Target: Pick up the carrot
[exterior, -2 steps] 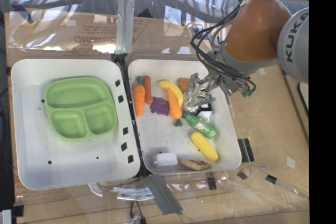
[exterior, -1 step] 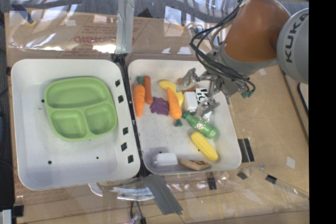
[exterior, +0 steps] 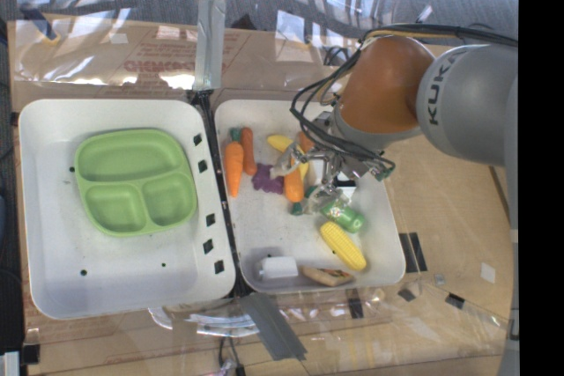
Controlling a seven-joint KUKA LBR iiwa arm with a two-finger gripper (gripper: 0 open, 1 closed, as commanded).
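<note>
Hand (exterior: 310,174) over right bin (exterior: 384,203), near carrot (exterior: 233,168)

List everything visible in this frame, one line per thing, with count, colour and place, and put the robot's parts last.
bins: 2, white, side by side on the bench
tray: 1, green, three compartments, in the left bin
carrots: 2 clearly seen, orange, upper left of the right bin; more orange pieces sit by the pincer
purple piece: 1, right of the carrots
corn cob: 1, yellow, lower right of the right bin
green item: 1, just above the corn cob
white block: 1, near edge of the right bin
tan piece: 1, beside the white block
arm: 1, grey with orange band, from the right
pincer: 1, low over the right bin
</note>
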